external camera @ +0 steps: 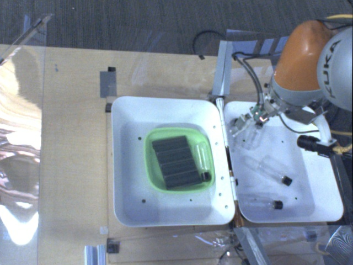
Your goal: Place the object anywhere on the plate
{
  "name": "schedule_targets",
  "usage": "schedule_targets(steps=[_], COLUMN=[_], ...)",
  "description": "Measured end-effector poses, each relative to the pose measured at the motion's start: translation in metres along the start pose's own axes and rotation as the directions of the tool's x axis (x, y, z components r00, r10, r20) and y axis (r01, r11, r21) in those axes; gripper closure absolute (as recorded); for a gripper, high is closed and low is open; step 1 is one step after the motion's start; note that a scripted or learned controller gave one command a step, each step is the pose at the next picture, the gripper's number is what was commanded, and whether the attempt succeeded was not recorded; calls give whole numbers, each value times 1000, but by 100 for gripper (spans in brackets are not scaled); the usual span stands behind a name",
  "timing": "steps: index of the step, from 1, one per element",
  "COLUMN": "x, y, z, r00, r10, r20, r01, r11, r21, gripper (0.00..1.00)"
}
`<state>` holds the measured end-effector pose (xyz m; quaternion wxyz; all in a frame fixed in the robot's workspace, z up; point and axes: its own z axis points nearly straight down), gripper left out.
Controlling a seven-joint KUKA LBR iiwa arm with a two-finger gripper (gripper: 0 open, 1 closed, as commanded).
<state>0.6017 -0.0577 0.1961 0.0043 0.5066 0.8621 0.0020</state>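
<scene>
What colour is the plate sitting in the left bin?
Bright green, clearest in the camera view: the plate lies in the left bin.

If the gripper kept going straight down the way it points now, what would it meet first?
Most likely the white floor of the right bin near its upper left corner. The gripper points down there, and the clear tubes lie further toward the bin's middle. Depth is hard to judge from this slanted view.
</scene>
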Motion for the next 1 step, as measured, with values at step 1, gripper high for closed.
schedule_targets(steps=[1], x=[-47], y=[-14], z=[-24], r00=[1000], r10=[-10], r20=[2], r01=[10], r11=[1000], r21=[-1], gripper=[0])
